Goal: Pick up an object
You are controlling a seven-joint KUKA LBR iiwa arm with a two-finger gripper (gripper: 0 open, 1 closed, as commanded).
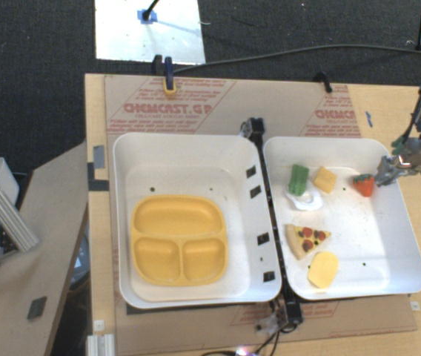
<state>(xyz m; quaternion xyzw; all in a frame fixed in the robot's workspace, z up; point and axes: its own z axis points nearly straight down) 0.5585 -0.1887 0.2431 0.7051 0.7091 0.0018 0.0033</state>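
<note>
Reaching in from the right edge of the frame, the two-finger gripper (383, 170) sits low over the upper right part of the right white bin (399, 232), its tip just beside a small red-orange toy carrot with a green top (364, 185). Whether the claw is spread or pressed together cannot be told at this size, and nothing can be seen between its tips. That carrot lies on the bin floor near the right wall, too small to read its long axis clearly; its green end looks to point toward the upper left. Left of it are a yellow cheese-like block (325, 179) and a green upright piece (299, 179), the latter touching a small white round piece (307, 200) below it. Lower down lies a toy pizza slice (307, 239), its narrow tip pointing right, and a pale yellow oval piece (323, 269) just below. Over on the left, the left white bin (196, 158) holds a yellow three-compartment plastic tray (180, 239)
</note>
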